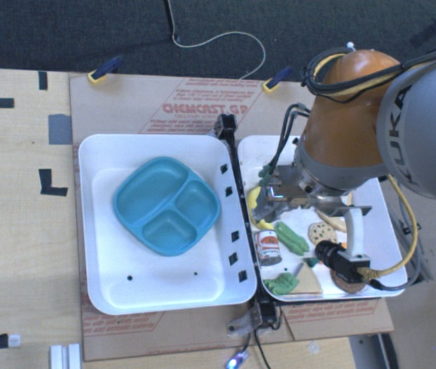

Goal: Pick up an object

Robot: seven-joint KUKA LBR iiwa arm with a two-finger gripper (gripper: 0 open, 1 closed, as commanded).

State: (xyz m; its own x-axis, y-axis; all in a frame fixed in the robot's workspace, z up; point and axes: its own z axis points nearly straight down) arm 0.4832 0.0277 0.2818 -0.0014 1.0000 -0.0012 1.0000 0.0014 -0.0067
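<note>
A blue divided plate (168, 204) lies in the left white bin (102, 283). The right bin (383, 283) holds several small toy foods: a green pod (292, 238), a small can (268, 247), a green leafy piece (282, 284), a yellow piece (254, 198), a spotted cracker (321, 230) and a tan wedge (308, 281). The arm's orange-banded wrist (348, 121) hangs over the right bin. My gripper (273, 200) reaches down at the bin's left side, just above the yellow piece and the green pod. Its lower end is hidden among the wrist parts.
A black divider (237, 198) runs between the two bins. A cable (218, 41) loops across the cardboard behind the bins. Yellow and blue clamps (106, 69) hold the cardboard's back corners. A black fitting with a yellow cable (344, 261) hangs over the right bin's front.
</note>
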